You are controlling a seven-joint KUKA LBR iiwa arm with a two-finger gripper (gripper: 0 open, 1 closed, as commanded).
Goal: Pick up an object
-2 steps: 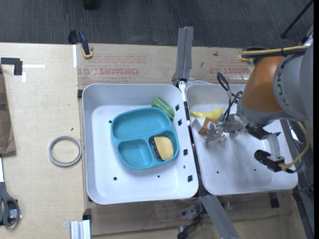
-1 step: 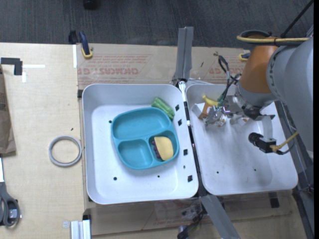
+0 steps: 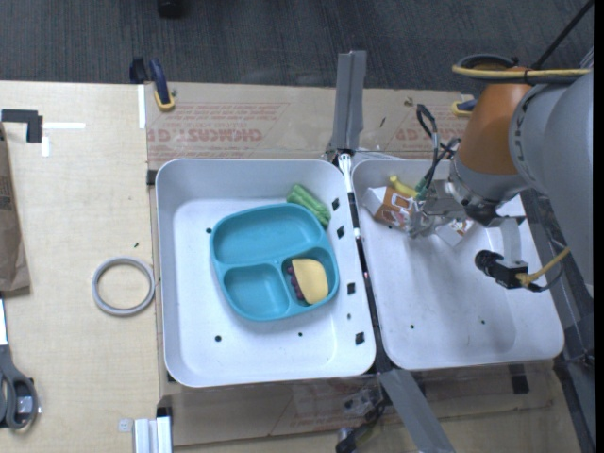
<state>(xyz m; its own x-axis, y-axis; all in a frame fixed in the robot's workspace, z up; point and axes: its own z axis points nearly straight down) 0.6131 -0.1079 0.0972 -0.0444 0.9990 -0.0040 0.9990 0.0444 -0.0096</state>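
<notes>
My gripper (image 3: 418, 221) is down in the right bin (image 3: 472, 338), near its back left corner. Right beside its tip, to the left, lies a small brown and orange packet-like object (image 3: 391, 208) with a yellow bit on top; whether they touch I cannot make out. In the left bin (image 3: 189, 328) a blue divided plate (image 3: 255, 243) holds a yellow object (image 3: 311, 277) in its right front compartment. A green object (image 3: 310, 202) lies behind the plate by the bin's back wall.
The arm's grey body and orange band (image 3: 491, 130) hang over the right bin's back right part, with cables trailing. On the bench to the left lie a grey ring (image 3: 124, 285), scissors (image 3: 14, 394) and a brown bag (image 3: 9, 225).
</notes>
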